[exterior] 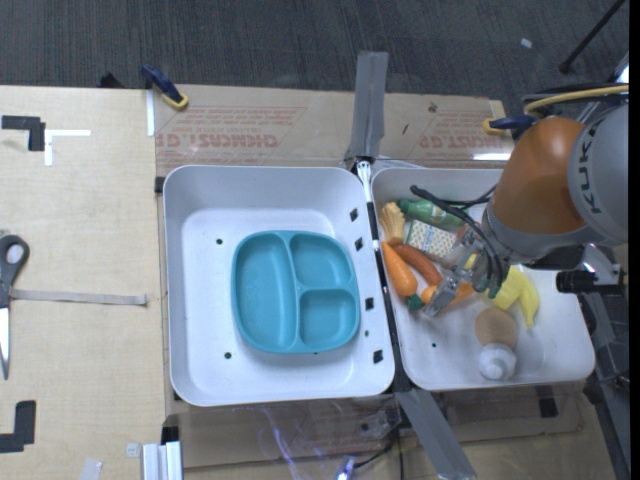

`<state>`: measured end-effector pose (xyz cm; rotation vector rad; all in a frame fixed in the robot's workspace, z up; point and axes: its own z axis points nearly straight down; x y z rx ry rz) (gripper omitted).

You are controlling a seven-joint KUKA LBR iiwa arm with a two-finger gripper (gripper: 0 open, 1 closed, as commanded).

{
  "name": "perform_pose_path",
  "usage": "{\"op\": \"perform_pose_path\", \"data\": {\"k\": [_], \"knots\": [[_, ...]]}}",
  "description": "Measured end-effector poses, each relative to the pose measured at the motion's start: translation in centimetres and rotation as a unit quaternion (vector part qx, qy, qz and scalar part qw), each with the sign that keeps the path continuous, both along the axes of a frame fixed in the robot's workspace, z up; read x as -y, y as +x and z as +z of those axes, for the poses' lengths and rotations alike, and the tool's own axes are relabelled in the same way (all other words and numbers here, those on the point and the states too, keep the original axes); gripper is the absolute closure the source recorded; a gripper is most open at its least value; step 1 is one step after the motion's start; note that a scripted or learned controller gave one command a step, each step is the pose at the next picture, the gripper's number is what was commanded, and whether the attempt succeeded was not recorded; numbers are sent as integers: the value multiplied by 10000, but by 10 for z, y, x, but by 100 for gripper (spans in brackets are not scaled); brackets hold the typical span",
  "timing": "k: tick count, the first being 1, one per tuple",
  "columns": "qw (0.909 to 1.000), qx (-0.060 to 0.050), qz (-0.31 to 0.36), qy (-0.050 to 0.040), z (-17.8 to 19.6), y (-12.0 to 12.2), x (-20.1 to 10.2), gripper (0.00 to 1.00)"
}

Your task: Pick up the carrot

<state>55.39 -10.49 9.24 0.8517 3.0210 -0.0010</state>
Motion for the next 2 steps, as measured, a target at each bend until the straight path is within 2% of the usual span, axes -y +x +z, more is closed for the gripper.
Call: {"op": "perform_pose_path", "data": {"k": [1, 2], "knots": [[9903, -8, -1387, 5, -1, -33, 0, 0], [9905, 6, -1373, 0, 9, -32, 0, 100]]}}
